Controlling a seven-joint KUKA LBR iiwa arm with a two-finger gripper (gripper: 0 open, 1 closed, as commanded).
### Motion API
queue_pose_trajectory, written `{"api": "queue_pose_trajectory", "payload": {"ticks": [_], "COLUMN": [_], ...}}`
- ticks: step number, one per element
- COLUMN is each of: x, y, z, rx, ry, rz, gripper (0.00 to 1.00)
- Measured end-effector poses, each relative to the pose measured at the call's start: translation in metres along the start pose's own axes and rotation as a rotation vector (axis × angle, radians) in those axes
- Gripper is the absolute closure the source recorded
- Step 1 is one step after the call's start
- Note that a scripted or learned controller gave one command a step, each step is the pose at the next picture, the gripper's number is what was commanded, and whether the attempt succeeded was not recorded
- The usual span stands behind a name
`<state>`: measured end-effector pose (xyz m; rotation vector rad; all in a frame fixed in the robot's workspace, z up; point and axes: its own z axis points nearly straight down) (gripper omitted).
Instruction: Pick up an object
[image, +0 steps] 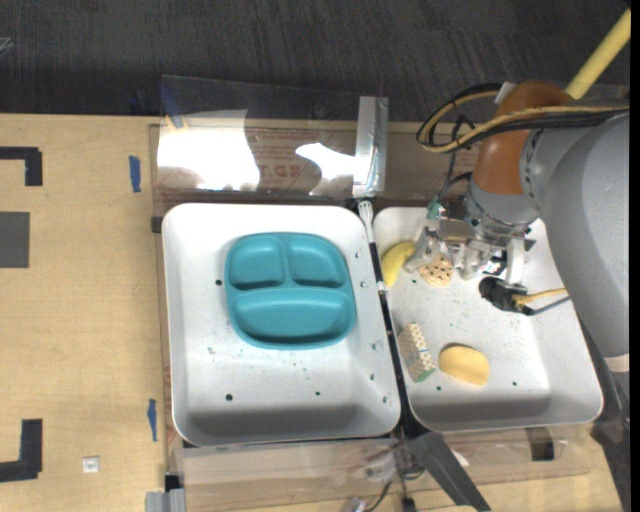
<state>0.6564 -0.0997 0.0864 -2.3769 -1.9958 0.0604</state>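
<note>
My gripper (440, 262) sits upper right of centre in the right bin (560, 390), fingers closed on a tan biscuit (436, 270); banana (396, 262) just left.

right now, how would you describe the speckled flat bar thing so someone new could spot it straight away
Start at the right-hand white bin, the one the arm reaches into. Along its left wall, nearer the front edge, lies the speckled bar, a narrow flat strip lying lengthwise beside the wall. It is dotted and long, unlike the smooth rounded yellow lump just to its right and the yellow banana-like piece farther back.
</note>
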Motion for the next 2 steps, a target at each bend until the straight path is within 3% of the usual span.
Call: {"api": "queue_pose_trajectory", "payload": {"ticks": [1,2], "x": [0.001,0.084], "y": [0.0,-0.008], "z": [-0.008,-0.101], "rx": [-0.003,-0.058], "ry": [-0.001,0.008], "rz": [0.006,-0.031], "gripper": [1.0,1.0]}}
